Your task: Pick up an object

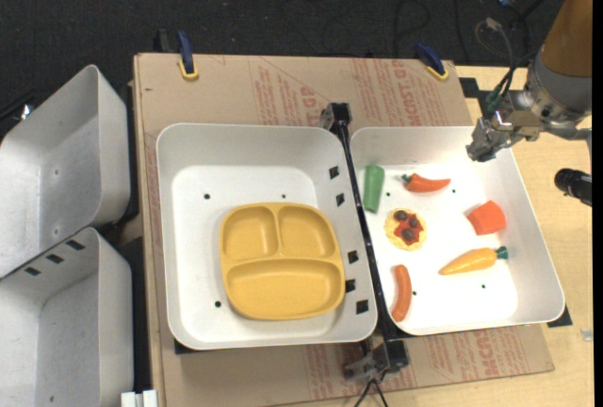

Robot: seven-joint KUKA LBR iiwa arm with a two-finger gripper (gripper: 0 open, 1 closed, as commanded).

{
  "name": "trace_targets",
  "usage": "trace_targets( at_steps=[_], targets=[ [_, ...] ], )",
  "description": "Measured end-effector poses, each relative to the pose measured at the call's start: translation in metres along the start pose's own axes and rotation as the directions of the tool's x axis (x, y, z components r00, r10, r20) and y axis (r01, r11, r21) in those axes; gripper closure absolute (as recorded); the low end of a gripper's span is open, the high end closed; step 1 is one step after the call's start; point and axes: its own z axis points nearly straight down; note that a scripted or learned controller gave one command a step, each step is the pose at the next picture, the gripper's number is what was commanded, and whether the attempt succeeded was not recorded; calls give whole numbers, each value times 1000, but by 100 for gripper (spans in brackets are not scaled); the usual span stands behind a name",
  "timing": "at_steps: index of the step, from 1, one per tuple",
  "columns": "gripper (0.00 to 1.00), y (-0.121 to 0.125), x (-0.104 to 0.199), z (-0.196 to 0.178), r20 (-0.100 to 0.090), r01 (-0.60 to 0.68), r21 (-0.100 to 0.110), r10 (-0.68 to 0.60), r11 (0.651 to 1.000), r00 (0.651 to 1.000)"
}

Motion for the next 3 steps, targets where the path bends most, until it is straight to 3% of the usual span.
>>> trace_targets(
  at_steps=[2, 3],
  targets=[
    [100, 6, 107, -6, -2, 5, 1, -5, 1000, 1000],
    [100, 5, 158, 11, -3, 5, 4, -5, 1000, 1000]
  ],
)
